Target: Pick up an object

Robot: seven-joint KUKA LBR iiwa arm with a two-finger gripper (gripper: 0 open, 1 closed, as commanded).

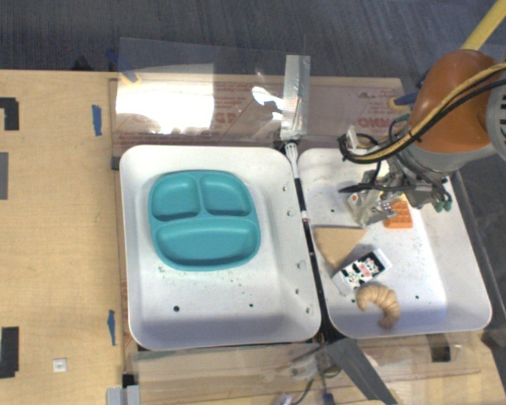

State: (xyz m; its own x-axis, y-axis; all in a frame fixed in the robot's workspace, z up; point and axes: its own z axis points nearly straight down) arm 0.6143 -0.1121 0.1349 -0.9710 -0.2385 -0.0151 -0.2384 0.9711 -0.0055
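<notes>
Under the gripper (pixel 378 205), in the upper part of the right bin (pixel 455 302), lies a small orange block (pixel 399 218), bright and boxy, touching or just beside the metal parts of the tool; whether the fingers are spread or closed on it cannot be told from this slanted look down. Below it in the same bin rest a tan triangular wedge (pixel 337 241), a small black-and-white printed box (pixel 360 270) tilted on the bin floor, and a brown croissant (pixel 381 302) curled near the front edge, just beside the box. The left bin (pixel 152 310) holds a teal divided plate (pixel 204 219) with three compartments, set toward its upper middle. Both bins are shallow, white and speckled with small dark marks, and they sit touching side by side on a light wooden bench (pixel 42 251) marked with black tape corners and blue tape strips. A clear plastic sheet (pixel 202 99) stands behind the bins, and dark grey floor (pixel 236 7) lies beyond.
</notes>
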